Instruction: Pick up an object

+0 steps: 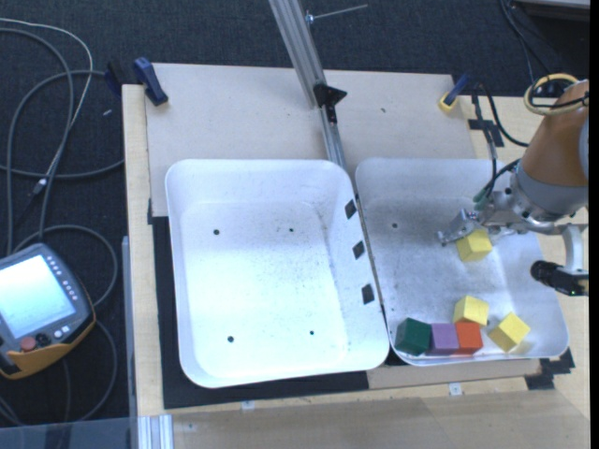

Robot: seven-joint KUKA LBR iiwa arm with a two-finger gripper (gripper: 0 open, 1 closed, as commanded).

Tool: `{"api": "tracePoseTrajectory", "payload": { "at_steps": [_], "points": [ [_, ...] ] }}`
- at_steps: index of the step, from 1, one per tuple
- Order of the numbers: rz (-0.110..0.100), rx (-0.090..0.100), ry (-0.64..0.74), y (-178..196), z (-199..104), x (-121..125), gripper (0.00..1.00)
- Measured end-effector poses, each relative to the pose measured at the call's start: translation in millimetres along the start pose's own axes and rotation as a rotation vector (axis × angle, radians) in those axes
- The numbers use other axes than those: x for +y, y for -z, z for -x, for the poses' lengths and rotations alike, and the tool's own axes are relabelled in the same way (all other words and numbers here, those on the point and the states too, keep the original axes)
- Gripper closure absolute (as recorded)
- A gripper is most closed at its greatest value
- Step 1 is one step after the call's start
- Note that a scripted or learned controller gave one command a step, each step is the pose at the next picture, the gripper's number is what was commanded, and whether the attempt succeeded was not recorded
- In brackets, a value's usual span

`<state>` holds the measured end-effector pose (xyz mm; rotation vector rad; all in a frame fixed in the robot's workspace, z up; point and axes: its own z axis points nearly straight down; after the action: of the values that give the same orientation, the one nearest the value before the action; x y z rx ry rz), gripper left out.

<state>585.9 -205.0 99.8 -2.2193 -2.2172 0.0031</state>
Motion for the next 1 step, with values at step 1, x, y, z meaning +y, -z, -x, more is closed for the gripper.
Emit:
{"api": "tracePoseTrajectory", "payload": {
  "at_steps": [1],
  "points": [
    [0.006, -0.001, 0.001, 11.0, -0.3, 2.5, 1.00]
  ]
}}
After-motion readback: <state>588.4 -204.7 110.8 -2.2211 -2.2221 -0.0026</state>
